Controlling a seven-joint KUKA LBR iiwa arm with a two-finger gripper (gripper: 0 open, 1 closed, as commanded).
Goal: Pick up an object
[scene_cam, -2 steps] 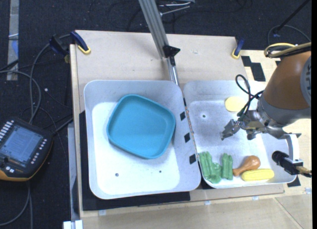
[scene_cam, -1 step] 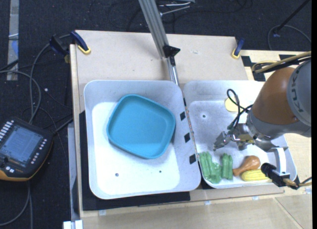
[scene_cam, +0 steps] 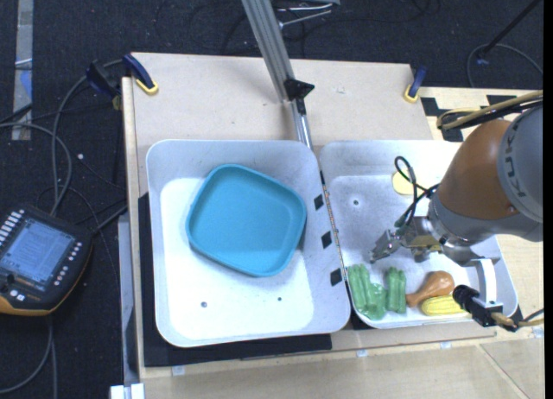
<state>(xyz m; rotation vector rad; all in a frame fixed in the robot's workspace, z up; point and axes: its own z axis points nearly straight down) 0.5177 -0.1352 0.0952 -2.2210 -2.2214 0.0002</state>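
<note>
My gripper (scene_cam: 386,249) hangs over the right bin (scene_cam: 363,183), just above the near-side objects, with its fingers spread open and nothing between them. Below it lie two green pieces side by side: a larger one (scene_cam: 365,292) and a narrower one (scene_cam: 396,288). To their right sit an orange-brown drumstick-shaped toy (scene_cam: 432,286) and a yellow corn cob (scene_cam: 441,306). A yellow object (scene_cam: 401,183) shows at the bin's far side, partly hidden behind the arm's cable.
The left bin (scene_cam: 173,302) holds a blue square plate (scene_cam: 247,218). A slanted metal pole (scene_cam: 270,34) runs down to the gap between the bins. The arm's orange band and grey body (scene_cam: 492,190) cover the right bin's right side. A teach pendant (scene_cam: 34,259) lies off the bench at left.
</note>
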